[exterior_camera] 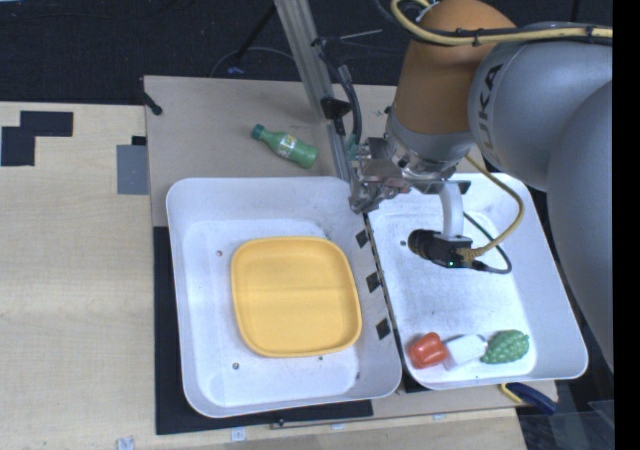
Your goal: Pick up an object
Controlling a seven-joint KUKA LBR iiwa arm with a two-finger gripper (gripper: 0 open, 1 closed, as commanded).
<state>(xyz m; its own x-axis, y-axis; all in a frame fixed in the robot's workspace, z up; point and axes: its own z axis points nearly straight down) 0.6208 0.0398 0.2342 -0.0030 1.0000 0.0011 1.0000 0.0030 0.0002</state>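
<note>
A yellow square plate (296, 295) lies flat in the left bin (195, 238). Along the front of the right bin (555, 338) sit a red pepper (427, 349), a small white piece (463, 349) and a green bumpy toy (505, 346), close together. My gripper (366, 189) hangs at the back of the strip between the two bins, well behind these things and beyond the plate's far right corner. Nothing shows held in it.
A green bottle (285, 145) lies on its side on the bench behind the left bin. A slanted aluminium rail (310, 68) rises beside the gripper. A black device with cable (438, 247) hangs from the wrist over the right bin.
</note>
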